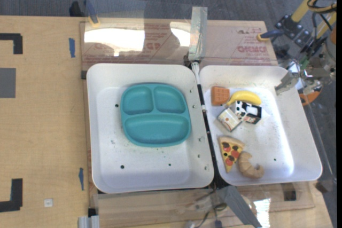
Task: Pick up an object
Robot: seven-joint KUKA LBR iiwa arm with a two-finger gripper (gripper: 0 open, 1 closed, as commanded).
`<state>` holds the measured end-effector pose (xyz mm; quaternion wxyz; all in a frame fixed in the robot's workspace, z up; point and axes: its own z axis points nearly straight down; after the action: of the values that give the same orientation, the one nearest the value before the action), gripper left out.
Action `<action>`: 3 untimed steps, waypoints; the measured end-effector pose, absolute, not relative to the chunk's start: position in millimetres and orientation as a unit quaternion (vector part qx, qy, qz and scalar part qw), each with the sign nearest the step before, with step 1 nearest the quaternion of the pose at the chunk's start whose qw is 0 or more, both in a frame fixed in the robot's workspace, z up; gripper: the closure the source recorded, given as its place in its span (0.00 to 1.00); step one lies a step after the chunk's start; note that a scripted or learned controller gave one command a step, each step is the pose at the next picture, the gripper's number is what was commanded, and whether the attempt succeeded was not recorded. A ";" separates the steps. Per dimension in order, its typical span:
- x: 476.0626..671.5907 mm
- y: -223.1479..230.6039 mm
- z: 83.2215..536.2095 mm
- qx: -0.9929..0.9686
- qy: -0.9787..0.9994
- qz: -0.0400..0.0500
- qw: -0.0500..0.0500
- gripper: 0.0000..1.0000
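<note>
Bins sat side by side on the table (43, 115): the left bin (101, 168) carried a teal divided plate (156, 114), and the right bin (288, 152) held the loose objects. In that right bin, an orange square cracker (219, 95) lay near the divider, with a yellow banana (246, 97) just beside it. Below the banana lay a black-and-white patterned piece (249, 112) touching a small white carton (230, 119). Nearer the front edge lay a pizza slice (231, 151), and a tan croissant (250, 166) lay against its tip. The pincer (291, 81) hung at the right bin's far right rim, apart from every object; whether its fingers were open could not be told, and nothing showed between them.
</note>
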<state>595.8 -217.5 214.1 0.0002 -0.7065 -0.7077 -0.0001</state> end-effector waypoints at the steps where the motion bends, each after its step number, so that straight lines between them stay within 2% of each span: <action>1: 663.6 -124.3 117.7 -0.687 -0.727 0.001 0.004 0.00; 2: 651.3 -107.5 98.0 -0.622 -0.783 -0.006 -0.011 0.00; 3: 604.5 -99.1 97.8 -0.592 -0.806 -0.008 -0.012 0.00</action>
<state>604.5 -99.1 97.8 -0.0120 -0.5923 -0.8056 -0.0076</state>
